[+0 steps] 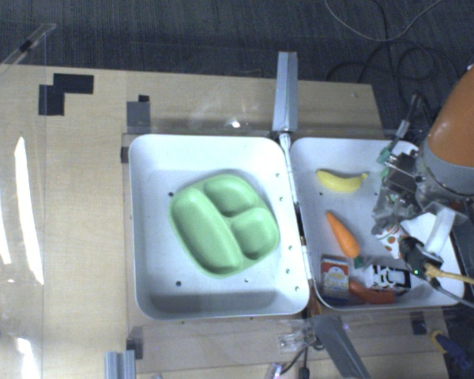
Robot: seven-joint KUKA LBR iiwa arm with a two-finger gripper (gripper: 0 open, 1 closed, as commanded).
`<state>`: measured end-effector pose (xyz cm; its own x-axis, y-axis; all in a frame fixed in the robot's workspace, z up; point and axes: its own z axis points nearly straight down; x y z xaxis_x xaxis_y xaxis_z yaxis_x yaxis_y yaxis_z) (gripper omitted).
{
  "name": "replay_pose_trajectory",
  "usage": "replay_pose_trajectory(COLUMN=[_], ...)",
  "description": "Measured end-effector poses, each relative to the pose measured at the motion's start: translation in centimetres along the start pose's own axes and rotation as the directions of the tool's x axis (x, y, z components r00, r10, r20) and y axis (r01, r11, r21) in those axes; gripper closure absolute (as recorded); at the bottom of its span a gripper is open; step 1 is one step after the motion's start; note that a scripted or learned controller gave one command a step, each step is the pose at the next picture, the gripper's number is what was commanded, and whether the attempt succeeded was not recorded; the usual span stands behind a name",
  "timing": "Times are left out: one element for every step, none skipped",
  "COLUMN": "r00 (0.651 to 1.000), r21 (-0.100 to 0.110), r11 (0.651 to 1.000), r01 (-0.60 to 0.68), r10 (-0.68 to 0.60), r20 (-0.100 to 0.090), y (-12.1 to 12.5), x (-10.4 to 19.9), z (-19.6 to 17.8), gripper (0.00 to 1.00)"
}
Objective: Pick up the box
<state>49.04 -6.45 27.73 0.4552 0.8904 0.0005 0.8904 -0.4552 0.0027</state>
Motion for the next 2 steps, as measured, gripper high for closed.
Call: replay_pose_trajectory(r00=[1.000, 0.920], r21=[-0.002, 0.004], r11=[1.000, 0.920], r01=[0.006, -0.391], r10=[-0.006, 0.391], r20=[0.001, 0.003], y=[0.2, 0.7], x=[0.2, -2.0], z=[-0.9, 4.1], gripper=[1.00, 1.00])
